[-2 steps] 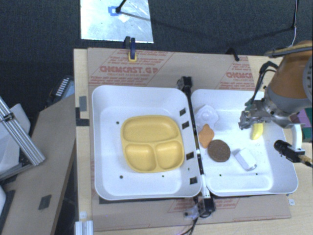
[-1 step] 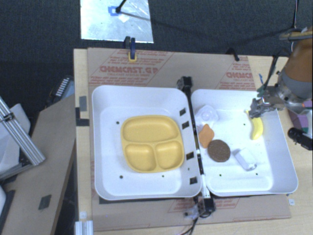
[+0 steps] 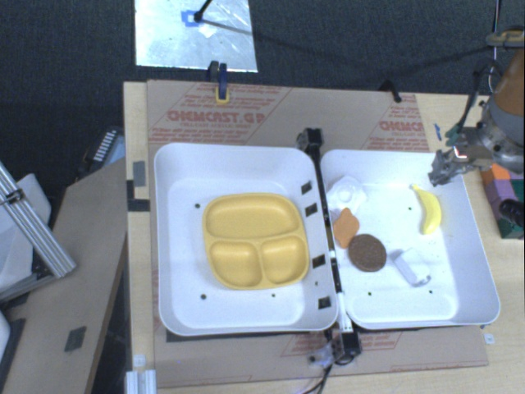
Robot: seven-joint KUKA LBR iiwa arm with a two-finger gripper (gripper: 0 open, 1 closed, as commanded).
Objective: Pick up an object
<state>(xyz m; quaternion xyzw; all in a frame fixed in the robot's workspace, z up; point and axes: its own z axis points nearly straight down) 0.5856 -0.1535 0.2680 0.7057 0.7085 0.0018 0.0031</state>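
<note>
This is a robotics lab. Left of the gripper (image 3: 444, 171), two white bins (image 3: 176, 245) sit on a clamped board (image 3: 246, 109). Aluminium framing (image 3: 33, 236) stands far left.

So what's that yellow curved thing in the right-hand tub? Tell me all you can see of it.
It looks like a small yellow plastic toy banana, smooth and gently curved, with darker tips. It lies flat on the floor of the right shallow white bin, near the far right corner, running roughly from the back wall toward the front. Nothing touches it: the round brown disc and the small white piece lie apart from it. The arm's claw is just beyond its upper end, at the bin's rim, not on it.
</note>
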